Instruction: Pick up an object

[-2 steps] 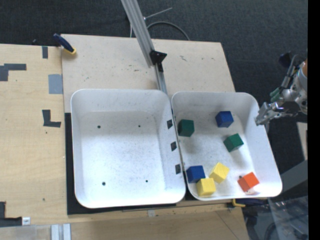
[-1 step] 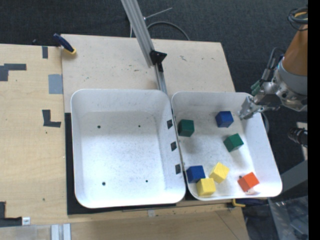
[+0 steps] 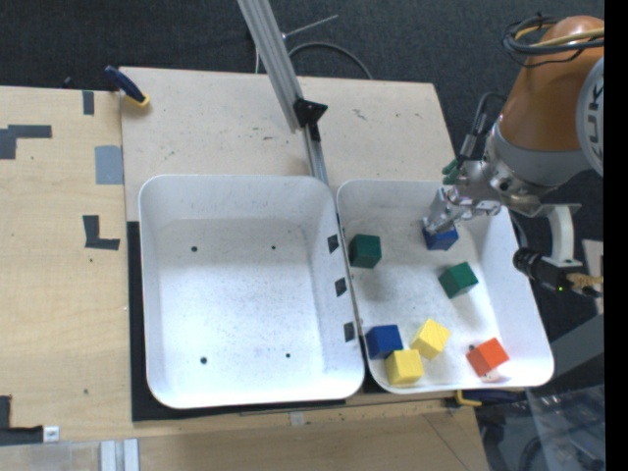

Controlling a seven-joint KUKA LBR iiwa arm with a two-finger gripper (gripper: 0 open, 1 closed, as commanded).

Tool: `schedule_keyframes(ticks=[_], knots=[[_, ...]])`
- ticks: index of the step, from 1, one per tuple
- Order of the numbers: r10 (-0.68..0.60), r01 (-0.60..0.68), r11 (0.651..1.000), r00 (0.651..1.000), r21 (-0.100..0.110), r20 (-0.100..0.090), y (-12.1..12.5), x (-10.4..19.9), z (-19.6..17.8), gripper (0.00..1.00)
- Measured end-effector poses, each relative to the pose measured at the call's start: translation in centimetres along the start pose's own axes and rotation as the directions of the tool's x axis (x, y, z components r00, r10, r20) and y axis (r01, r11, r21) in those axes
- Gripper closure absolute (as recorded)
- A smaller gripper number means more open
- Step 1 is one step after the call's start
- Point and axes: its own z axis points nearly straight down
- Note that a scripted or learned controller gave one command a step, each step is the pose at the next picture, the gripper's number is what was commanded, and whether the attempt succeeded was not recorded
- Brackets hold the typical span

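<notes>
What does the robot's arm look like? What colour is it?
The arm is fat and rounded, with a shiny orange band and grey parts around it. Thin black cables loop over its top. At its end sits a small silvery-grey metal gripper with two fingers.

At the frame's right edge, the grey arm (image 3: 596,116) carries part of a dark printed word; the letters "UK" can be made out, cut off by the edge. Nothing else is legible.

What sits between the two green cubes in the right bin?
Nothing: in the camera view, bare white bin floor separates the darker green cube near the divider from the green cube further right.
</notes>
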Motion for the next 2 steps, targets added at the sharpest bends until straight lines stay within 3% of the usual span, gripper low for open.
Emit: schedule_keyframes(ticks=[1, 2], knots=[[0.001, -0.001, 1.000, 1.000, -0.001, 0.001, 1.3, 4.3, 0.6, 1.00], [0.000, 0.000, 1.000, 1.000, -0.002, 0.001, 4.5, 9.1, 1.6, 1.00]])
